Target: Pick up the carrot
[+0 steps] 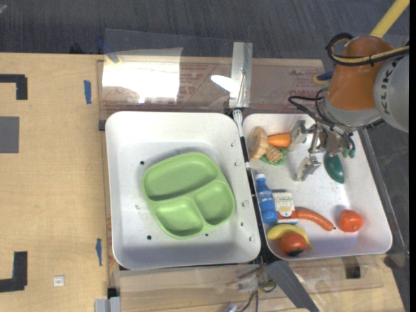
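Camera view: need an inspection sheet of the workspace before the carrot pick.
Surface: two white bins side by side, left bin and right bin, on a wooden bench.
Job's things: carrot in right bin, far-left corner, beside a tan toy.
Clutter: green divided tray in left bin; blue bottle, small box, orange-red long piece, tomato, banana with red fruit, dark green item.
Grippers: gripper over right bin, apart from carrot.
Cables: black cables at wrist.
Surroundings: clear panel behind bins.
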`<state>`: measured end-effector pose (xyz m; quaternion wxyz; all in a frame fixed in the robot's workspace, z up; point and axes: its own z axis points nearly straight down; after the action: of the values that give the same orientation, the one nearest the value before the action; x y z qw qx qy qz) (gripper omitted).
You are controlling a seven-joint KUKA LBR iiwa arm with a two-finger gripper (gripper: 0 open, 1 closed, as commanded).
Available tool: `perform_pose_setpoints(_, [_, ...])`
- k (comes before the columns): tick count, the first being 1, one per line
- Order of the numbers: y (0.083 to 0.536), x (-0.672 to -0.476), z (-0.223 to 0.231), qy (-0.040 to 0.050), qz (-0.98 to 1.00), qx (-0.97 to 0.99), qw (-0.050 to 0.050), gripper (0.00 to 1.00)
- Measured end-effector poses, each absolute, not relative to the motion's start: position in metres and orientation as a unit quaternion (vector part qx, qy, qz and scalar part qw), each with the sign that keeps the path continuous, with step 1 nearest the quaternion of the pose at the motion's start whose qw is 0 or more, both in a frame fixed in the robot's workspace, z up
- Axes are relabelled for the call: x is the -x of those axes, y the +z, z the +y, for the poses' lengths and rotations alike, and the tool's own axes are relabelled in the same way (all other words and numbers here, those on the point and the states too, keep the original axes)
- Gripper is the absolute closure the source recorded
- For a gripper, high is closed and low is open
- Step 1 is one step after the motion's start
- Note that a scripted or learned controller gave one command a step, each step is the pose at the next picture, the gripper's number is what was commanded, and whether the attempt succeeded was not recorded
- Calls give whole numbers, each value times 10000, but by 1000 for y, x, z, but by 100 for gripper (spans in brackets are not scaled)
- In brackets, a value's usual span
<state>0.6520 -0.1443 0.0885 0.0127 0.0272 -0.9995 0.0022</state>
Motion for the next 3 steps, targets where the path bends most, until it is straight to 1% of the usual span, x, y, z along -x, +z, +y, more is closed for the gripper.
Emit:
perform_pose_setpoints(1, [141, -661, -99, 15, -9977, 671, 89, 0])
perform_pose_setpoints(2, [186, -660, -85, 0, -9888, 1493, -16, 0])
perform_pose_setpoints(3, [137, -660, -105, 2, -8625, 5060, -2, 0])
